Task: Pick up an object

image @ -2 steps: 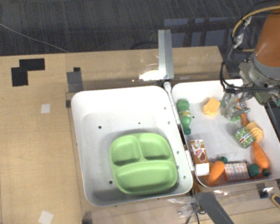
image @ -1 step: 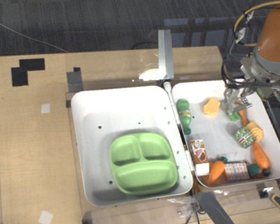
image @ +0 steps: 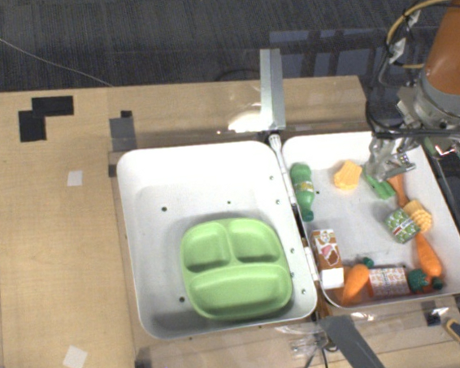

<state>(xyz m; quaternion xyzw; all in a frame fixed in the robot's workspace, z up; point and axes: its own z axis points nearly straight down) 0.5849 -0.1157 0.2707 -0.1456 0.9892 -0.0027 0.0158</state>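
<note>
While the gripper (image: 386, 172) stands low over the far right corner of the right bin (image: 457, 229), the work sits at the reach-and-close step of a pick; nothing has been lifted clear. The fingers point down toward a small green piece (image: 380, 188) and an orange carrot-like piece (image: 397, 184) lying just beside it, but the metal of the tool overlaps both, and I cannot tell from here whether the fingers are parted, closed, or have anything between them.

The arm (image: 447, 74) enters from the right, its orange band uppermost, wrist turned steeply downward over the bin's rear wall.

Candidate objects in the right bin: a yellow piece (image: 347, 176) near the gripper's left, a green bottle (image: 302, 189) along the dividing wall, a green patterned ball (image: 400, 225) touching a yellow block (image: 419, 216), a larger carrot (image: 428, 256), and a small carton (image: 327, 248) near a can (image: 387, 279) at the front. The left bin (image: 145, 188) holds a green divided tray (image: 235, 267).

In my judgement the next move calls for a firm closure on one item alone, then a straight lift; the crowding of the green and orange pieces invites a slip or a double grab.
</note>
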